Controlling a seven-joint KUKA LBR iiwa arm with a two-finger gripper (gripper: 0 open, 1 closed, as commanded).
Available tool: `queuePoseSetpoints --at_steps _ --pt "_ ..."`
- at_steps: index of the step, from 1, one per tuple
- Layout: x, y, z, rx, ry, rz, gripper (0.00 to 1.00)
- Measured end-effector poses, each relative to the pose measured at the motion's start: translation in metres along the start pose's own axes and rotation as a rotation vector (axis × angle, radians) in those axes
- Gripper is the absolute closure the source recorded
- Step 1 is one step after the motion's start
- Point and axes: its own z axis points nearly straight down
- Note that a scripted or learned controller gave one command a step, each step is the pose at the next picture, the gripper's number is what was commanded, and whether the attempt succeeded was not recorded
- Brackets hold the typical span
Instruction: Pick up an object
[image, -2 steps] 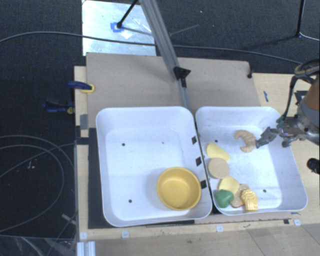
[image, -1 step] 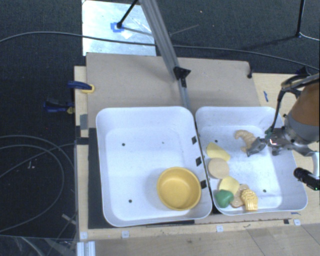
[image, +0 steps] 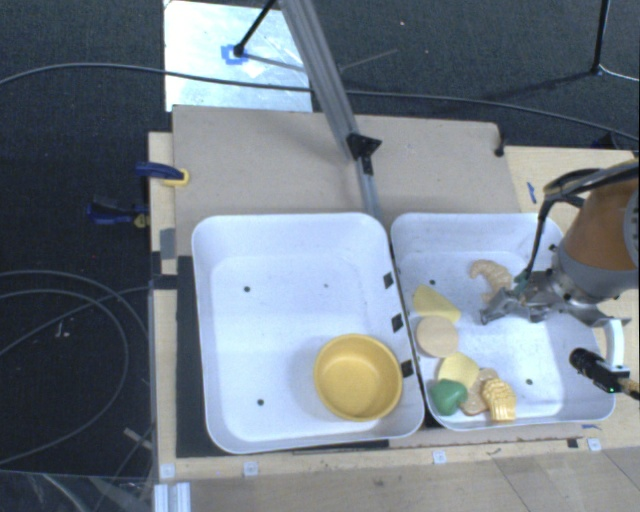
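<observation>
In the right bin (image: 520, 235) lie several small food-like objects. A tan croissant shape (image: 489, 270) sits near the middle, with a yellow wedge (image: 435, 302) and a tan round disc (image: 436, 336) to its left. Lower down are a pale yellow piece (image: 459, 368), a green piece (image: 446, 397) and a yellow corn cob (image: 499, 399). My gripper (image: 495, 305) reaches in from the right and hangs low, just below the croissant and right of the wedge. It looks open, with nothing between its fingers.
The left bin (image: 260, 260) holds a yellow bowl (image: 358, 376) at its near right corner. A grey pole (image: 335, 90) slants down from the top to the gap between the bins. Cables cross the dark floor on the left.
</observation>
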Motion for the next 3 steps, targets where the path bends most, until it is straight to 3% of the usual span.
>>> queuePoseSetpoints --at_steps 1,3 --pt "-0.001 0.002 -0.013 -0.006 -0.002 0.000 1.00" --pt "-0.005 0.013 -0.137 -0.009 -0.003 -0.006 1.00"
